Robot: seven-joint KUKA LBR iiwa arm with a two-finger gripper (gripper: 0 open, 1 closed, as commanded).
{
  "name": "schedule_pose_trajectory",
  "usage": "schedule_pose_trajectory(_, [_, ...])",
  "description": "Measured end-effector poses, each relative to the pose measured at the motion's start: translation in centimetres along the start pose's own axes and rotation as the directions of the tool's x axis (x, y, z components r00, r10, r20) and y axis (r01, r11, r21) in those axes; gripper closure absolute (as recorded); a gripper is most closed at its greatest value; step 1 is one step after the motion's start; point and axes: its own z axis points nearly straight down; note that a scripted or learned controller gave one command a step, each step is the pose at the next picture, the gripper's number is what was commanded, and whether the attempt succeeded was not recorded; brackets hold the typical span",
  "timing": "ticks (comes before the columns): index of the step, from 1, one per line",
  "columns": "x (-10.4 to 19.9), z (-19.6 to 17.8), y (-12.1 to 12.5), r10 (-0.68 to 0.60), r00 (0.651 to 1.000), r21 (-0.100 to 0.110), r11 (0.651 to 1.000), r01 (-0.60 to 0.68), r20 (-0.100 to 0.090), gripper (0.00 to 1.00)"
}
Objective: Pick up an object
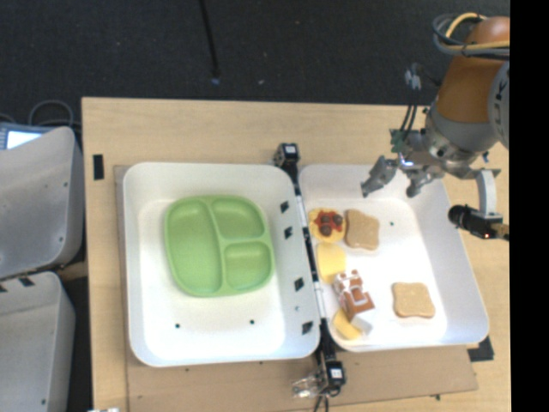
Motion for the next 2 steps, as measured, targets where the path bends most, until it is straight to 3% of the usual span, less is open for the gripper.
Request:
schedule_pose_trajectory(1, [0.0,-0.5,0.2,-0.002,1.0,-0.01,1.0,0.002,0.001,0.0])
schedule_pose_trajectory(2, [0.7,5.2,0.7,-0.005,1.0,-0.006,1.0,0.005,0.002,0.0])
